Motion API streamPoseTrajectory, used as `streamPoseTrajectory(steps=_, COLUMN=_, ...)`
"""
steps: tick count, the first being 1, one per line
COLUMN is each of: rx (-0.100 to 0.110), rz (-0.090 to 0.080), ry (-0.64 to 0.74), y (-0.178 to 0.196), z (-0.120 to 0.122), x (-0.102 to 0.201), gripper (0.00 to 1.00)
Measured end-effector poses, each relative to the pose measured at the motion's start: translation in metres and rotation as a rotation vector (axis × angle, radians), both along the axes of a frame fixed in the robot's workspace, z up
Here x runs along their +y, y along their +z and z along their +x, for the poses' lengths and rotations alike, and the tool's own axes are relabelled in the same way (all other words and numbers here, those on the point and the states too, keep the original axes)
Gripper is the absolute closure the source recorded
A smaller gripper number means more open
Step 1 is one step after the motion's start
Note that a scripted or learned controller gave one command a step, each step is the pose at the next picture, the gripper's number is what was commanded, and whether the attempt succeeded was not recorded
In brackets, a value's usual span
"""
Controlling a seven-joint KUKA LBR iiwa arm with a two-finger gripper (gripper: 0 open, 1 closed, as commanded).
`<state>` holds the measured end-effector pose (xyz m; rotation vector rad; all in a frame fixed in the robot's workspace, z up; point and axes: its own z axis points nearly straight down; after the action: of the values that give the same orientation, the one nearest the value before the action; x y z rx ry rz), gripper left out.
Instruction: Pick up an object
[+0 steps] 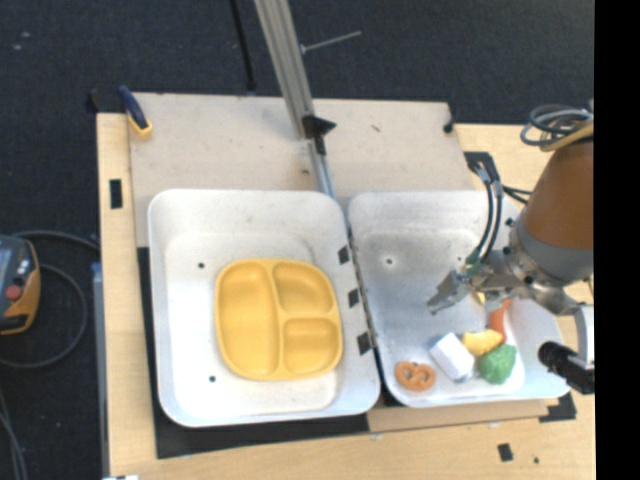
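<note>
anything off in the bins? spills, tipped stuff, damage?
Nothing stands out. The yellow divided tray lies flat in the left bin. The small items, a pretzel, a white block, a green piece and a yellow piece, sit bunched in the right bin's near corner, all inside the rim. No visible spill or breakage.

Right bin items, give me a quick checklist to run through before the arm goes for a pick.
1. Targets present: white block, yellow piece, green lump, orange-red stick, brown pretzel-shaped piece in right white bin: ok.
2. Items spaced for a clean grasp: not ok, four are clustered.
3. Pretzel apart: ok.
4. Gripper above bin: ok.
5. Finger state: cannot tell.
</note>
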<state>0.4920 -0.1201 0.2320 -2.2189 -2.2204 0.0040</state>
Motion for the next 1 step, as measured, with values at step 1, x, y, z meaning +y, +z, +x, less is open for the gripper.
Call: streamPoseTrajectory(steps=1, rx=0.0, rz=0.0, ry=-0.001, y=-0.0594, z=0.0073, x=-0.0044, gripper=0.0)
